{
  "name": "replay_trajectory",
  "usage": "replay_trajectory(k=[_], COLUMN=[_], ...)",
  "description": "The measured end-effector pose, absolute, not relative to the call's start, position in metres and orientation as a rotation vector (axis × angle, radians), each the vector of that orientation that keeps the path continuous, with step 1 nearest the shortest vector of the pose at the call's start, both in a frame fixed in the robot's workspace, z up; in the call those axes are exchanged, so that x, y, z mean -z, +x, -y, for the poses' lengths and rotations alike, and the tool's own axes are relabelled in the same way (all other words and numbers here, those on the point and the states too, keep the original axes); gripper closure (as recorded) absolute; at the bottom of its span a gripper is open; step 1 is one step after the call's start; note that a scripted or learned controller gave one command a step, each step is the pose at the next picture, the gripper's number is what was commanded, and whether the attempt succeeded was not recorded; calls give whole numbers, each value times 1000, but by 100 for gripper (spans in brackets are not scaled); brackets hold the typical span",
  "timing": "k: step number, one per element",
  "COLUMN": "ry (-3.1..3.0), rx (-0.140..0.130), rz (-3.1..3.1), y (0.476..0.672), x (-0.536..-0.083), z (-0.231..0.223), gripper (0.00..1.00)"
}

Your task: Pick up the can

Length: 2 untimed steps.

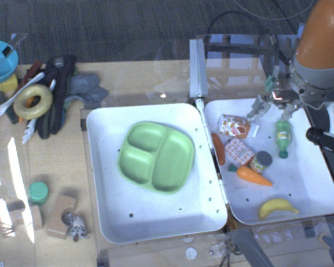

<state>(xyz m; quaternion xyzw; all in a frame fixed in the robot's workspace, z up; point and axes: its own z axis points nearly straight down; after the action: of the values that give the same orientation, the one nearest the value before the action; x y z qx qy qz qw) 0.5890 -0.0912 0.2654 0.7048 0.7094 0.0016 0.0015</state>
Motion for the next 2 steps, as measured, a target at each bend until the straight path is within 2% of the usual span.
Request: replay_trajectory(k=[1, 2], ry=[2035, 2177], rx=[-5, -23], rz=[-2389, -2243], y=[566, 555], x=[-155, -96], z=[95, 155], gripper=[0, 0])
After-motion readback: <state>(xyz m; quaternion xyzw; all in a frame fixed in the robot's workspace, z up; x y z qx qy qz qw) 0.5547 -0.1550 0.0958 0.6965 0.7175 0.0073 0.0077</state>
